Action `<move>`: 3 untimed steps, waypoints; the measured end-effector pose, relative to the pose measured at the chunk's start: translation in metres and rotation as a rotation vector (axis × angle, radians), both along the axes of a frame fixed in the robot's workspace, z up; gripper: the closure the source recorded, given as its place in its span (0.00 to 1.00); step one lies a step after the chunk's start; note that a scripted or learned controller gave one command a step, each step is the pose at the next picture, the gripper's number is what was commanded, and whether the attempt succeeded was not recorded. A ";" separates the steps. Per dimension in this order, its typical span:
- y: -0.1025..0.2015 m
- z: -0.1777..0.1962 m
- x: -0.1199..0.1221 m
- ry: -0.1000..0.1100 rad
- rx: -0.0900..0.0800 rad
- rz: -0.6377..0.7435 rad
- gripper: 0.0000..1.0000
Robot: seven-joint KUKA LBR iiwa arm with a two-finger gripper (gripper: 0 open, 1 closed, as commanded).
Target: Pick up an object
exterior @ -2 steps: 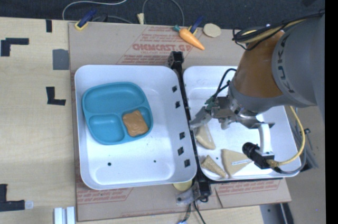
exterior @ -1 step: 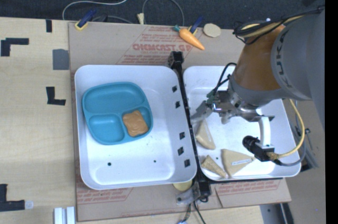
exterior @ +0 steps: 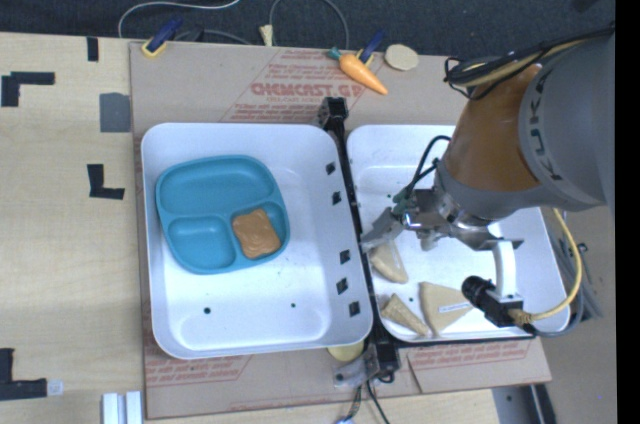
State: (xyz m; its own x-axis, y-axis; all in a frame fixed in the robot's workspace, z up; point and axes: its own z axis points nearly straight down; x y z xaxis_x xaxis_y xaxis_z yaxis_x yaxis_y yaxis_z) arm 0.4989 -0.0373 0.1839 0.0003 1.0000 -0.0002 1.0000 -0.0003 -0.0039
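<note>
My gripper (exterior: pixel 388 228) hangs low in the right bin (exterior: pixel 400 144), close to its left wall. Directly below it lies a pale tan wedge (exterior: pixel 389 263), near the gripper tip; whether they touch I cannot tell. Two more tan wedges (exterior: pixel 402 314) (exterior: pixel 445 301) rest by the bin's front edge. The grey and orange arm covers much of the bin's right half. Nothing shows held in the gripper.
The left bin (exterior: pixel 300 312) holds a blue divided plate (exterior: pixel 215 202) with a brown piece (exterior: pixel 257 233) in its right compartment. Behind the bins, on the cardboard, lie a toy carrot (exterior: pixel 362 73) and a tan disc (exterior: pixel 402 58). A black divider (exterior: pixel 345 212) runs between the bins.
</note>
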 end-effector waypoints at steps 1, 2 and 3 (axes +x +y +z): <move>-0.008 0.000 0.028 -0.003 0.000 0.002 0.00; 0.004 0.000 0.002 0.000 0.000 0.001 0.00; -0.014 0.000 0.037 -0.004 0.000 0.001 0.00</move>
State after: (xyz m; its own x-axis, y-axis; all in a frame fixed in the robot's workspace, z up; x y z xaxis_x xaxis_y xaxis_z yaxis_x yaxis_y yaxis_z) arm 0.5361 -0.0509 0.1837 -0.0009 1.0000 -0.0007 1.0000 0.0009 0.0002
